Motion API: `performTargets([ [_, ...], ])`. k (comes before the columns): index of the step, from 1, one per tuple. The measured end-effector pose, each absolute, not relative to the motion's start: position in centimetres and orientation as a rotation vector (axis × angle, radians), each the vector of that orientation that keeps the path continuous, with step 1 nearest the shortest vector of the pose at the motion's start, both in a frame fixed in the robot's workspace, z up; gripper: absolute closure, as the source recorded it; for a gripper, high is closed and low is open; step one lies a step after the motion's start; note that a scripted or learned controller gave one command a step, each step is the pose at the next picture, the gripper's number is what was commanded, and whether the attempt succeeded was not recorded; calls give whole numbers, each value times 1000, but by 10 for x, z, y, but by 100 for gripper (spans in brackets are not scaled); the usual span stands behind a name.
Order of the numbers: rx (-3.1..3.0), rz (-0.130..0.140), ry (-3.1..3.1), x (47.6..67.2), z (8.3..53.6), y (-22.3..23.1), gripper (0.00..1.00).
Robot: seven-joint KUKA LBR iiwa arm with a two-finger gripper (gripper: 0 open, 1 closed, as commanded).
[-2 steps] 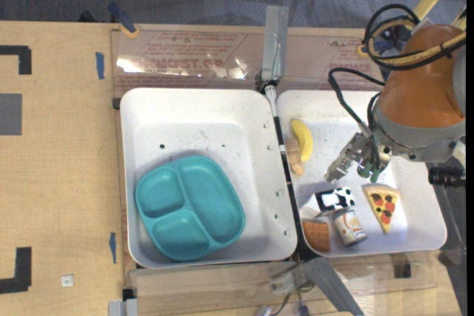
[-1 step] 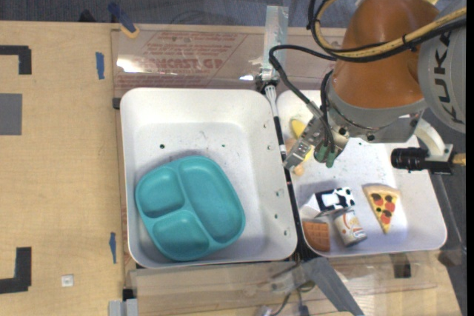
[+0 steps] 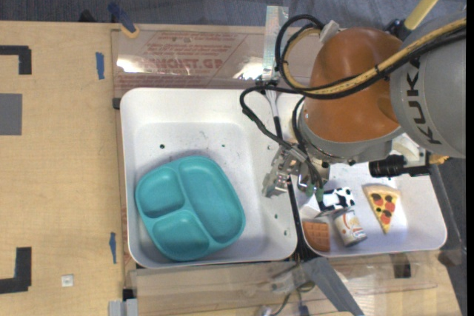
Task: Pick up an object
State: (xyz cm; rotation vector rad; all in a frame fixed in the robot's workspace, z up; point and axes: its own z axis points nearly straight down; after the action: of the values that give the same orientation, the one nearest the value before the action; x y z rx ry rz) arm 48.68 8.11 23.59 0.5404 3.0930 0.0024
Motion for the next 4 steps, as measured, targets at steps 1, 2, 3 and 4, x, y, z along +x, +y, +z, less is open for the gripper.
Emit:
performTargets([
  [1, 825, 6, 3026, 480, 251, 149, 100],
  [2, -145, 2, 3138, 479, 207, 173, 100],
  [3, 475, 6, 3101, 510, 206, 225, 100],
  [4, -404, 3, 3113, 497, 209, 226, 100],
])
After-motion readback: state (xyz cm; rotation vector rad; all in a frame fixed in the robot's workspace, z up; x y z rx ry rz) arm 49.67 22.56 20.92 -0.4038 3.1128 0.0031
